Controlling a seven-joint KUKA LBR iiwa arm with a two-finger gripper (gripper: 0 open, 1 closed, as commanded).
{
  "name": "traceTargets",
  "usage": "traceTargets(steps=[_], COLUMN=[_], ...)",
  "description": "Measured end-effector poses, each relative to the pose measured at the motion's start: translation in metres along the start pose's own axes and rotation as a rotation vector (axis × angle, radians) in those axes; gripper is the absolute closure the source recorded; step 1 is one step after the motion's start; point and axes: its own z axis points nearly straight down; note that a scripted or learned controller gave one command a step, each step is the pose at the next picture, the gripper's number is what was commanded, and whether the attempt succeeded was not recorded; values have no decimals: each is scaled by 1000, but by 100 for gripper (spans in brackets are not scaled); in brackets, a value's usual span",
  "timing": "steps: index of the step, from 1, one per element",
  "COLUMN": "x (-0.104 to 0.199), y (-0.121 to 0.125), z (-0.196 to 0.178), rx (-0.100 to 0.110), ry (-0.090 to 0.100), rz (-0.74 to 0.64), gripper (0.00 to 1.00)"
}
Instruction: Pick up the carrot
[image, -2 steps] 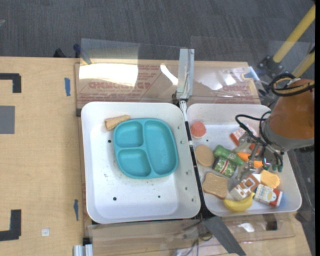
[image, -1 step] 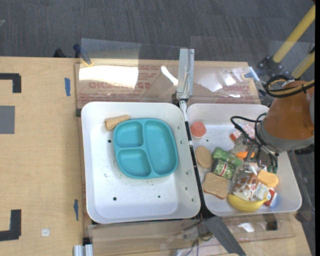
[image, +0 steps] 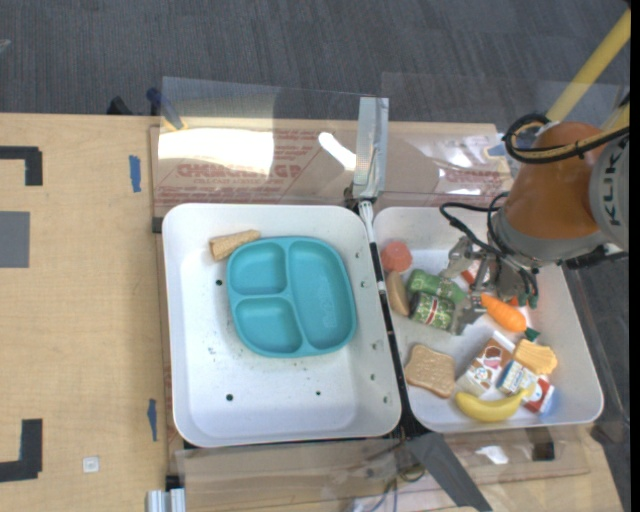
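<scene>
- Arm: grey KUKA w/ orange band (image: 548, 190) entered from the right of the camera view and hung over the upper part of the right bin (image: 580, 340).
- Gripper (image: 497, 282): pointed down into the right bin, its metal fingers just above and beside the carrot's left end; whether the pincer was apart, together or clamped could not be told, since the wrist and cables hid the tips.
- Carrot (image: 503, 312): lay in the right bin, right of centre, tilted w/ the green end toward the lower right; no clear view of it sitting between the fingers.
- Green can (image: 435, 300): lay on its side left of the carrot, near the gripper.
- Red round piece (image: 397, 256): sat near the bin's upper-left corner, above the can.
- Toast slice (image: 431, 370): lay lower left in the right bin.
- Banana (image: 488, 406): lay along the bin's lower edge, just right of the toast.
- Small cartons (image: 495, 368) & a cheese wedge (image: 536, 356): clustered between carrot and banana.
- Left bin (image: 190, 300): held a teal 3-compartment plate (image: 292, 296), approx. central.
- Cracker piece (image: 234, 243): lay in the left bin at the plate's upper-left rim, just beside it.
</scene>
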Motion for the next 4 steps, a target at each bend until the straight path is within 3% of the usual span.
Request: traceTargets(steps=[1,2,3,4], x=[37,33,0,21], y=[-34,-33,48,-30], z=[6,-7,-125,-1], rx=[-2,0,-4,-3], ry=[14,1,10,20], rz=[-12,-14,146,-194], gripper=[0,100,100,100])
